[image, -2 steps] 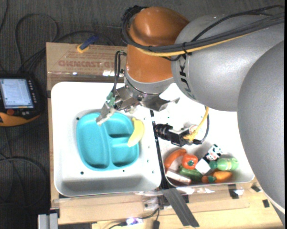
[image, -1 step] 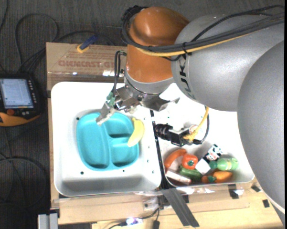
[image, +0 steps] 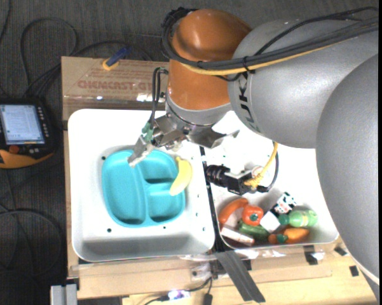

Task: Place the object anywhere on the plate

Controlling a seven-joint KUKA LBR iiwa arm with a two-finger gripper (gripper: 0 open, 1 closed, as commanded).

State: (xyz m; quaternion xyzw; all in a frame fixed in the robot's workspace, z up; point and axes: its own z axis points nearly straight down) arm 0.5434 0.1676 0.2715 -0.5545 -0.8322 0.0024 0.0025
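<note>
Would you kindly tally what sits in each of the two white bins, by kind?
Blue divided plate, left bin: 1
Yellow banana-like piece on its right edge: 1
Heap of toy foods, right bin: 1; pieces overlap too much to count
Total: 3
</note>
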